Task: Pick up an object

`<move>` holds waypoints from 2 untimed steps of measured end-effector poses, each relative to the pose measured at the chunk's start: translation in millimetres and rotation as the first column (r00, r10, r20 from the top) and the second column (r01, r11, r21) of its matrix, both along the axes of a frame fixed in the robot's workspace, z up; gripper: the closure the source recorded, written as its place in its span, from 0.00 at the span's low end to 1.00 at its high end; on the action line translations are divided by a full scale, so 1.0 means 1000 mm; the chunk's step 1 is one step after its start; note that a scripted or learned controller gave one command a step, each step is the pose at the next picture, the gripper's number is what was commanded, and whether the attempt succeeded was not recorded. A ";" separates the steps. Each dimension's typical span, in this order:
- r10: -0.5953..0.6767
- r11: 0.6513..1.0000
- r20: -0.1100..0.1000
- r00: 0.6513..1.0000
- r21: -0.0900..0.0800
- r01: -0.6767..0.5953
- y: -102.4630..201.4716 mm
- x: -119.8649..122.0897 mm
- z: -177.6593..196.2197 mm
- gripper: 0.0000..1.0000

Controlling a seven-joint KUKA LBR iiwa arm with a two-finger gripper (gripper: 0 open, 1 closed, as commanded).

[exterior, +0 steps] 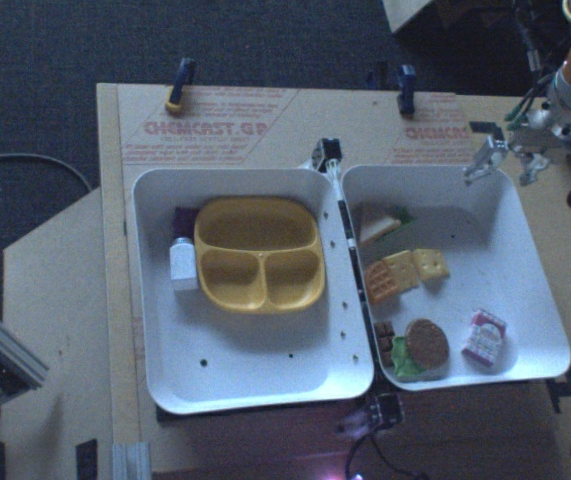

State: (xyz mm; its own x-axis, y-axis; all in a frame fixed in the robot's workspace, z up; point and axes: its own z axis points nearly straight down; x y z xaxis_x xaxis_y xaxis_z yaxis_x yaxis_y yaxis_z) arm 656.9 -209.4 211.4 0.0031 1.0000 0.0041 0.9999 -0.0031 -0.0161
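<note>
Arm: the grey KUKA arm enters from the right edge of the camera view, near the top, with its orange band partly cut off at the frame's corner.
End effector (507,161): it hangs over the upper right corner of the right bin, above the rim; its two metal fingers (481,160) stand apart with nothing between them.
Right bin (545,298): a shallow white bin holding the toy food pieces, all lying well apart from the end effector.
Sandwich wedge (377,226): a pale piece with a green edge, in the upper left part of the right bin, close to the dividing wall.
Crackers (415,266): two yellow squares side by side, touching, near the bin's middle.
Waffle (379,281): an orange gridded square just left of the crackers, touching them.
Burger patty (427,343): a brown round disc in the lower part of the bin, lying partly on a green leaf piece (404,366).
Chocolate piece (383,332): a small dark block just left of the patty, against the left wall.
Small carton (484,337): white with pink and red print, in the lower right part of the bin, apart from the patty.
Left bin (255,368): holds a yellow divided tray (259,253) with three compartments, set in the upper half.
White bottle (183,262): upright just beside the tray's left edge, with a dark object (184,218) behind it that is too dim to name.
Tabletop (115,228): a wooden board with red printed lettering; two clamps (179,85) grip its far edge.
</note>
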 end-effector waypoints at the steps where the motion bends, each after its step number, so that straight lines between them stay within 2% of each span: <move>1: 0.003 1.000 0.015 1.000 -0.004 -0.003 0.000 0.003 0.010 0.00; 2: 0.005 1.000 0.012 1.000 -0.003 -0.005 0.002 0.004 -0.032 0.00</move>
